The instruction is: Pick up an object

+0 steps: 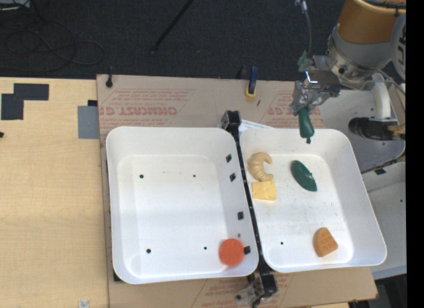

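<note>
- Looking down on the desk [53,187], you would have found the tool [306,131] hanging above the far rim of the right bin [361,187], at the end of the grey arm [361,42] that came in from the right.
- Its green-tipped fingers [305,124] pointed down and seemed pressed together with nothing between them, though at this slant you could not tell for certain whether they were parted or closed.
- You had four things in the right bin: a dark green object [304,175], a tan croissant-shaped piece [260,165], a pale yellow block [264,191] and an orange-brown piece [324,242].
- The dark green object lay nearest the tool, just toward the near side of it and apart from the fingertips, resting flat on the bin floor.
- The croissant-shaped piece sat to the left of that, close to the divider, with the yellow block touching or just beside its near end.
- The orange-brown piece rested well apart from the tool, toward the near right corner of the bin.
- You also had a round orange ball [232,252] in the left bin [126,201], at its near right corner, well away from the tool.
- Both bins stood side by side on a cardboard sheet [165,104].
</note>
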Tool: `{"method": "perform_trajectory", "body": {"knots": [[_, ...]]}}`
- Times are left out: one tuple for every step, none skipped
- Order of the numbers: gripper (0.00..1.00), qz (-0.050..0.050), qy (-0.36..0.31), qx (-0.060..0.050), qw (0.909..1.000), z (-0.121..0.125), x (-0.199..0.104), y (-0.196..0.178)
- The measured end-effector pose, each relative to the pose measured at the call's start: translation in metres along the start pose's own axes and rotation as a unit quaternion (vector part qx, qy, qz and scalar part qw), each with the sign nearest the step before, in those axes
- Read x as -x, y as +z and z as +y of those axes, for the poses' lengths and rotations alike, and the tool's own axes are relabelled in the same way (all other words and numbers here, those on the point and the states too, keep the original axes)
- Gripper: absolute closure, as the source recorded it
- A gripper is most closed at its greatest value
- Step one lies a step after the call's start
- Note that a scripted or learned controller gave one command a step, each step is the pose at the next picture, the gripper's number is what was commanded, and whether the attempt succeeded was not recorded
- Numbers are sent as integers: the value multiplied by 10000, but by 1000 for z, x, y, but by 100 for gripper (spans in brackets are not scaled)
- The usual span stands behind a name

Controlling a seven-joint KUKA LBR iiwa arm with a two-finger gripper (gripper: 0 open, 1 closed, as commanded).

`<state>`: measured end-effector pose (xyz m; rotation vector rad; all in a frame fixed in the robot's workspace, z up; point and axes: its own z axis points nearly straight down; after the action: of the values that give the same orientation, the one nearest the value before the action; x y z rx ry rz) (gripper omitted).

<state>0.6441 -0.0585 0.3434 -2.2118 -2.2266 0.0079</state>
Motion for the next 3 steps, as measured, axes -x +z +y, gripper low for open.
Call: {"method": "perform_trajectory", "body": {"knots": [[100,20,-7,-17,10000,0,-100,66],[100,-8,74,6,10000,-1,8,79],[100,11,12,37,10000,-9,-46,28]]}}
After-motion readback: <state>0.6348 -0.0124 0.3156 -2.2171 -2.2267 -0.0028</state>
